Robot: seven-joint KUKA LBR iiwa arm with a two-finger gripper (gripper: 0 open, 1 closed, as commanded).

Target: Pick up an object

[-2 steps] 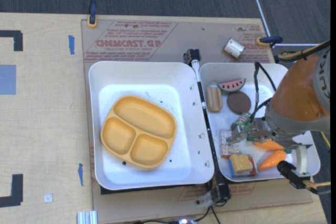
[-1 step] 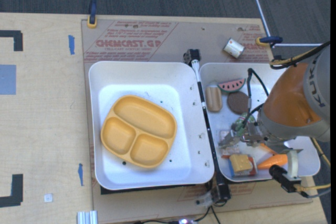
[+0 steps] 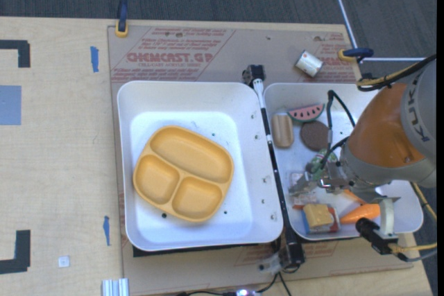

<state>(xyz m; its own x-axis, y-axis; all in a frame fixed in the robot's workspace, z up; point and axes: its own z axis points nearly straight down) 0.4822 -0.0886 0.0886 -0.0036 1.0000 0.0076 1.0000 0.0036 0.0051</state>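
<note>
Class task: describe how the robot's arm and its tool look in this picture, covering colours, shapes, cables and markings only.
The arm is a thick rounded body with a broad orange band and grey casing above it bearing dark lettering. Black cables loop along its left side. The tool is a small metallic assembly with green wiring, low over the right bin.

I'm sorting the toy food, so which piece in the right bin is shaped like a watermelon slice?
The watermelon slice at the right bin's far end: pink with a green rind, unlike the tan piece beside it.

Pretty clearly a robotics lab setup, not anyone's kitchen. The bench (image 3: 55,170) is plywood with blue tape marks (image 3: 94,59) at 10 o'clock, a clamp (image 3: 122,17) holding a printed board (image 3: 173,52) at 11, and cables (image 3: 277,274) trailing off at 6.
</note>
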